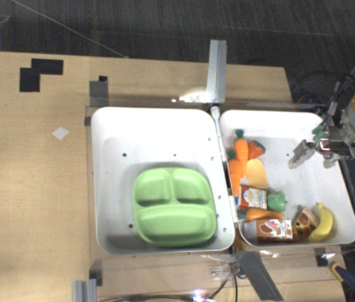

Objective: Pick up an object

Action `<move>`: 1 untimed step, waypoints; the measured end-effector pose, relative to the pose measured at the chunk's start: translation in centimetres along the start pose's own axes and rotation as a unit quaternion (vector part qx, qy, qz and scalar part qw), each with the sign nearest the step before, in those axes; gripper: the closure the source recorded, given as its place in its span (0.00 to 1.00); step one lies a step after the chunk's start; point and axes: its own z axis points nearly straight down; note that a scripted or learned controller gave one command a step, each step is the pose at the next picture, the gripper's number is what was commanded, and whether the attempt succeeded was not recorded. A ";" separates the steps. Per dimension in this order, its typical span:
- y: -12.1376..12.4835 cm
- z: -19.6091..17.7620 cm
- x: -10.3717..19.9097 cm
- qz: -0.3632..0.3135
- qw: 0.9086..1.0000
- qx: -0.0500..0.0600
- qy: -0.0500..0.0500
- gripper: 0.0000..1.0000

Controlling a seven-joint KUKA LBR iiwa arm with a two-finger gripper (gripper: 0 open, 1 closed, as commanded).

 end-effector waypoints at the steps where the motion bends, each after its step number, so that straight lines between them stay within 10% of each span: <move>1: 1.3 13.1 3.4 -0.083 0.997 -0.001 0.000 0.00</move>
